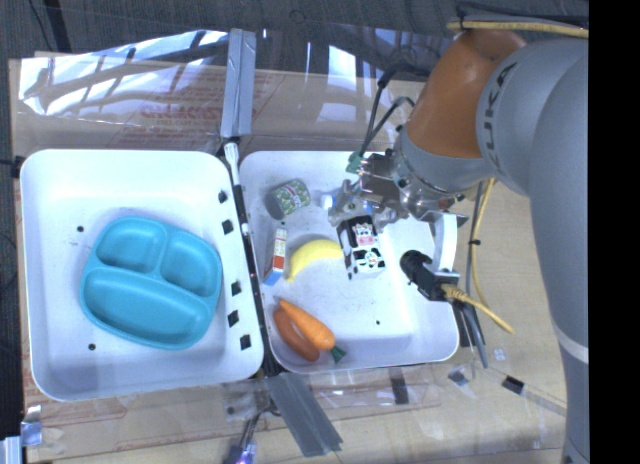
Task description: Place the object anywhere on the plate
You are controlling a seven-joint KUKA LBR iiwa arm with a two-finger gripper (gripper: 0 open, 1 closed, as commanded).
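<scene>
The blue plate (150, 282), a three-compartment tray, lies in the left white bin (40, 352) on the worktop (130, 102), and nothing rests on it. All other things sit in the right white bin (420, 337), across the divider from the plate. The claw (365, 250) hangs over the middle of that right bin, beneath the grey arm (530, 102) with its orange band (455, 92). A small white box with black patches (367, 255) sits at the claw's tip, apparently between the fingers, though whether the claw truly clamps it or how far it is spread cannot be told from this angle. Just beside the box, on its plate side, lies a yellow banana (312, 255). Nearer still to the plate a slim white tube (279, 252) lies along the bin wall. A small patterned can (288, 197) rests above the banana, and a carrot (303, 329) lies below it, near the bin's front corner.
</scene>
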